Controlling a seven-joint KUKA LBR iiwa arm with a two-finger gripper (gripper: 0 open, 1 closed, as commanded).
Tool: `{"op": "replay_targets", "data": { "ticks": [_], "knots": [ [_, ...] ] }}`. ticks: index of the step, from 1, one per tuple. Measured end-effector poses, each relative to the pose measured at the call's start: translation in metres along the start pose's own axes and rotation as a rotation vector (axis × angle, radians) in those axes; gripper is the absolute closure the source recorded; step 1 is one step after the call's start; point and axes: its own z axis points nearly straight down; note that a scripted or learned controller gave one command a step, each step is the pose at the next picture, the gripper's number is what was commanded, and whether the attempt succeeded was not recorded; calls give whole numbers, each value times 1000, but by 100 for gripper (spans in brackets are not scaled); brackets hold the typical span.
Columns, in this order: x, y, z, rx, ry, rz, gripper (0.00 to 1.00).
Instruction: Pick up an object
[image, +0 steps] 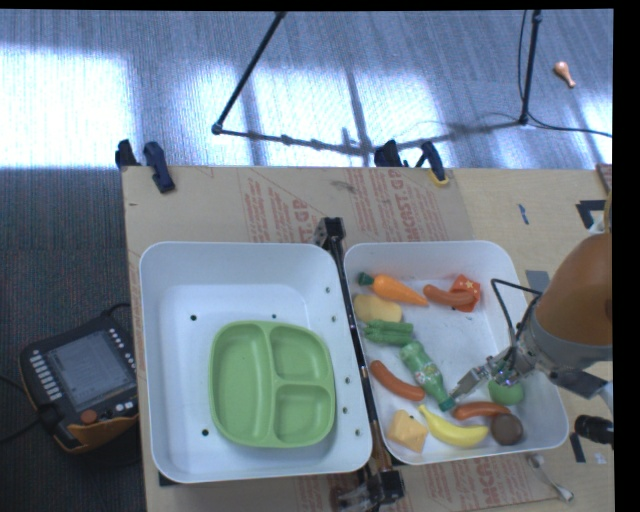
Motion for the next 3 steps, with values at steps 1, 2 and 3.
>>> {"op": "replay_targets", "data": {
  "ticks": [1, 2, 3],
  "knots": [
    [82, 63, 0, 0, -2, -85, 0],
    [70, 114, 0, 0, -2, 66, 0],
    [65, 112, -9, 5, -7, 71, 100]
  ]
}}
